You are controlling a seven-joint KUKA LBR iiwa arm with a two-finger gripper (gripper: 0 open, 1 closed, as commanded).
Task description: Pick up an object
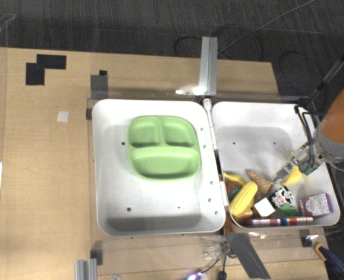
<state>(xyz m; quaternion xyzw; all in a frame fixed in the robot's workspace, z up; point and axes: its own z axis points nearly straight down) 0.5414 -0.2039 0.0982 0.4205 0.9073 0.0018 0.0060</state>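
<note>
The robot's gripper [300, 163] hovers over toys [259, 198] piled in the right bin [259, 127], its grasp unclear, with descent and closing seemingly next.

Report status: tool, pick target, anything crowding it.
Tool low in right bin, over the toy pile. Yellow piece at its tip, grip unconfirmed. Corn cob and pink carton nearby.

Arm: grey, entering from the right edge of the view, with its orange band [342, 116] uppermost.
Wrist: angled down and to the left, below the band.
Gripper [294, 169]: low, pointing down-left; its tip is too small and blurred to read.
</note>
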